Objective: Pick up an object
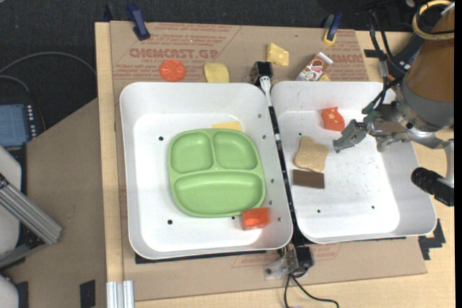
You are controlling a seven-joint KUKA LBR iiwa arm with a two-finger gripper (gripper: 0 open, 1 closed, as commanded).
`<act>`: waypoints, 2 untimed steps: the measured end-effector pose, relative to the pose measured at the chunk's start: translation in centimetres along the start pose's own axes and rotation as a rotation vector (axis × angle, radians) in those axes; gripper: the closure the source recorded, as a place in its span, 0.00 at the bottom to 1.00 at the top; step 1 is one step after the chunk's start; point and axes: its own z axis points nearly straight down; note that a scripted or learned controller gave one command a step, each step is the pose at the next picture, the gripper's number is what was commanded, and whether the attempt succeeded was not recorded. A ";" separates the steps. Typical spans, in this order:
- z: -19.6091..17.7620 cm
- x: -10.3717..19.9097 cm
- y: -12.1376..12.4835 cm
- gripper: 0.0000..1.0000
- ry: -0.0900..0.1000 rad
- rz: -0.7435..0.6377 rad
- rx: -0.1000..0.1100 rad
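1. We find the gripper (351, 136) low over the right bin (382, 216), its fingers slightly parted and gripping nothing.
2. The red toy (332, 118) lies just beside the fingertips, up and to their left.
3. The bread slice (311, 154) lies close below-left, overlapping a brown piece (308, 179).
4. The left bin (137, 155) holds a green divided plate (216, 172).

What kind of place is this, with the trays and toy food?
Likely a robotics lab bench: a grey arm's two-finger gripper over two shallow white bins, a green divided plastic plate, and clamped cardboard underneath.
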 end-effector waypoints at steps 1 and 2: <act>14.7 -4.7 8.2 0.00 -0.003 -0.001 -0.004; 13.9 0.6 14.9 0.00 0.000 -0.007 -0.008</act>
